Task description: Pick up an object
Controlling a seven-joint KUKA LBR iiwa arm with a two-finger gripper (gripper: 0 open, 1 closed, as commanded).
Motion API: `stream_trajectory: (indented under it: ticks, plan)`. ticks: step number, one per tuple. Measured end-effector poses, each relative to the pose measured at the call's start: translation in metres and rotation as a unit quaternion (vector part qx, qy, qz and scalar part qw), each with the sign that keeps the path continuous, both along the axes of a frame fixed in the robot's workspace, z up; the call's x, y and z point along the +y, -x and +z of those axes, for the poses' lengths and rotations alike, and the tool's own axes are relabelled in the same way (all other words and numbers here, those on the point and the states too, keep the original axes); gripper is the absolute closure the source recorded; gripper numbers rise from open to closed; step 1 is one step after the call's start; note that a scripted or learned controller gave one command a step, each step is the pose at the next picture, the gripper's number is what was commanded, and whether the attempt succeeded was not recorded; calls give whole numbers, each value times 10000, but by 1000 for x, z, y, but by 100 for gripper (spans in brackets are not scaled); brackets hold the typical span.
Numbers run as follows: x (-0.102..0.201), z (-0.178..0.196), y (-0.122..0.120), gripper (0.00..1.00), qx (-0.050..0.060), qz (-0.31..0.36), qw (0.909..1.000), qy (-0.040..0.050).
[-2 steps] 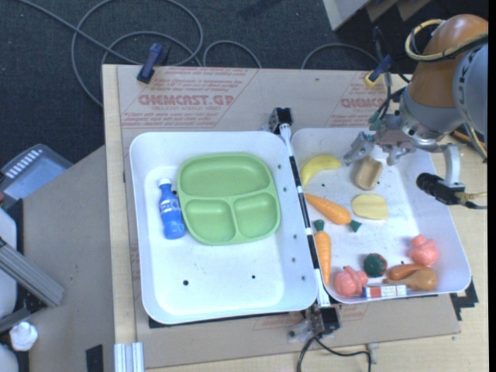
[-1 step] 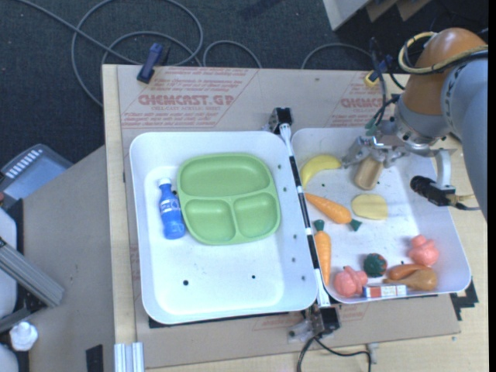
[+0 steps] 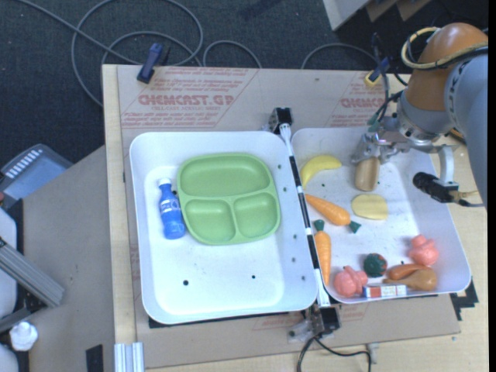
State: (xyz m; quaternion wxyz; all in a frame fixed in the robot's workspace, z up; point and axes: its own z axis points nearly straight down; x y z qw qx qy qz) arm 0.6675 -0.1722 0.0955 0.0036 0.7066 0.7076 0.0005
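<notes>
Toward the upper right of the frame, the jaws sit clamped around a tan potato-like piece in the right bin, beside the banana, so I'd judge lifting comes next.

A robotics lab bench, not a home or kitchen.
Loose cables trail over dark carpet — the two white bins rest on a paper-masked sheet printed "CHEMCAST GP" — and the food in them is plastic toy food.
</notes>
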Motion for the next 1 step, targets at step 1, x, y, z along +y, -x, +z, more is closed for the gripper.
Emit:
stream_trajectory:
  ticks: [1]
  plan:
    - [97, 90, 0, 100, 10, 2, 10000, -25]
